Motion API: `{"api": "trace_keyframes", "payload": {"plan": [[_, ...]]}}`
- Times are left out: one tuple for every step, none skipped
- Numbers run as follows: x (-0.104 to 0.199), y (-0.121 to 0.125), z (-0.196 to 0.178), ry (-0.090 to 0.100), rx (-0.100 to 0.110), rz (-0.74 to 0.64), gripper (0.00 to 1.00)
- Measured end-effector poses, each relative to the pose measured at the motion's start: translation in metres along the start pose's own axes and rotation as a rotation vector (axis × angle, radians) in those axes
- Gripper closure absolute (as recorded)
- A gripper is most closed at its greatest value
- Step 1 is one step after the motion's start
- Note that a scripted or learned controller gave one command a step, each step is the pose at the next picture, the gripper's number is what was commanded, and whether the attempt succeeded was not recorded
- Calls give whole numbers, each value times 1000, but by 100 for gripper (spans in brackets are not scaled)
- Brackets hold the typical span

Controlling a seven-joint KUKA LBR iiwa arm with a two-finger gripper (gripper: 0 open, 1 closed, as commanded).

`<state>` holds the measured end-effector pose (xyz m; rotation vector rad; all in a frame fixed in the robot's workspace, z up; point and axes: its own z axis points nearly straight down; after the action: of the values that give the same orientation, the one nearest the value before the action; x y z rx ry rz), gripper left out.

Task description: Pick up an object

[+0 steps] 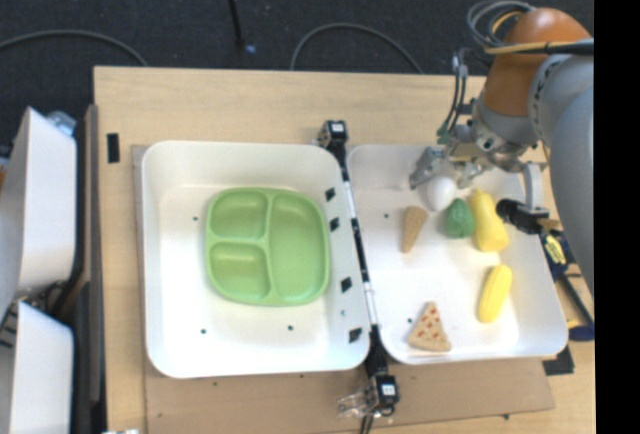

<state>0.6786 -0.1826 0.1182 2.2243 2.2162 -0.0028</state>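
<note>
- I see the arm (540, 82) reaching in from the right, its orange band high over the far corner of the right bin (395, 322).
- The gripper (450, 167) sits low over the back of that bin, directly above a white egg-shaped object (438, 192).
- From my seat I cannot tell how wide the gripper is spread; the metal parts blur together, and I cannot tell whether the white object is touched or merely underneath.
- Just to the right of the white object lies a green lumpy piece (459, 218), and touching that on its right is a long yellow piece (487, 220) lying lengthwise.
- A tan wedge (413, 227) lies just left of the green piece, point towards the front.
- Nearer the front edge a second yellow piece (494, 292) rests apart from the rest, slightly tilted.
- In the front of the bin, near the divider, is a pizza slice (430, 329) with red spots.
- The left bin (170, 322) holds a light green compartment tray (267, 245), lying flat near its middle.
- Both bins rest side by side on the wooden worktop (250, 102), with black clips (332, 133) along the seam between them.
</note>
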Motion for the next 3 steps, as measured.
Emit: {"api": "trace_keyframes", "payload": {"plan": [[-1,1,-15,-2,-5,0,100],[1,8,-78,0,-8,-6,100],[0,9,-88,1,-4,-7,100]]}}
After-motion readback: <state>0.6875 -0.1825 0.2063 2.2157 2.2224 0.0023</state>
